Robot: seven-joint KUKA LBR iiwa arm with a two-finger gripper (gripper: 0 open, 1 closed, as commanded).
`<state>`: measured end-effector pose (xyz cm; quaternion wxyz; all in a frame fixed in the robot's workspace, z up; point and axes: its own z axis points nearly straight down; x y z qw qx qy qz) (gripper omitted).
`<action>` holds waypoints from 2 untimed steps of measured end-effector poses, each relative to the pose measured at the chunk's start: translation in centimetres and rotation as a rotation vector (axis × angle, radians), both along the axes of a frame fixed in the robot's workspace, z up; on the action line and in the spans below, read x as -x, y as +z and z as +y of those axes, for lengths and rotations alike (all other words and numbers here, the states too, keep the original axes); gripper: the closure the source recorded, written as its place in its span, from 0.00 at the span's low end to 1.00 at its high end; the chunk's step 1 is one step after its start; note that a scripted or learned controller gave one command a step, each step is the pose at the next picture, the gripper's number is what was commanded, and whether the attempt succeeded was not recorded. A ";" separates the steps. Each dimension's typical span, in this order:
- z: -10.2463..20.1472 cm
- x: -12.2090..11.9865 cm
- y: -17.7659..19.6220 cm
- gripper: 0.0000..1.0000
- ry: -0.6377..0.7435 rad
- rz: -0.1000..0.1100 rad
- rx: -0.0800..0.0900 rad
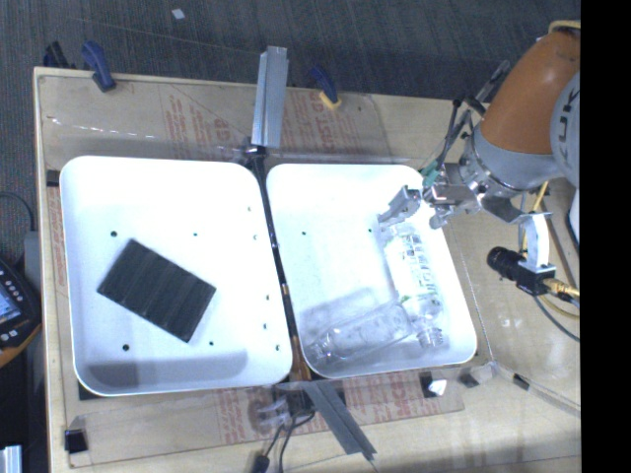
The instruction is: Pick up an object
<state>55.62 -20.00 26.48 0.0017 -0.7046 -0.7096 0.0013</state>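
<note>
Clear plastic bottle [416, 276] lies on its side in the right bin [325, 195], along the bin's right wall, one end toward the near right corner. A second clear bottle [357, 331] lies across the bin's near end, close to the first at that corner, maybe touching; hard to tell through the glare. Both look empty, so probably light, thin-walled, slick, and likely to roll or squash if pinched hard. Best hold is probably across the body mid-length, fingers straddling the narrow width, not the ends.

Gripper [406, 205] hangs over the far right part of the right bin, just above the upright-lying bottle's far end. Nothing visible between its fingers; whether they are spread or closed can't be made out.

Left bin [89, 195] holds a flat dark ribbed pad [156, 290], well apart from the bottles. Bins sit on a wooden bench [148, 106] with blue clamps [99, 67] at the far edge. Room above the bottles is free; the bin wall crowds the right side.
</note>
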 end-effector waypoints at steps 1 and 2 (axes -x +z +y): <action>-0.9 -2.7 -4.7 0.00 0.147 0.001 -0.002; -0.9 -2.7 -4.7 0.00 0.147 0.001 -0.002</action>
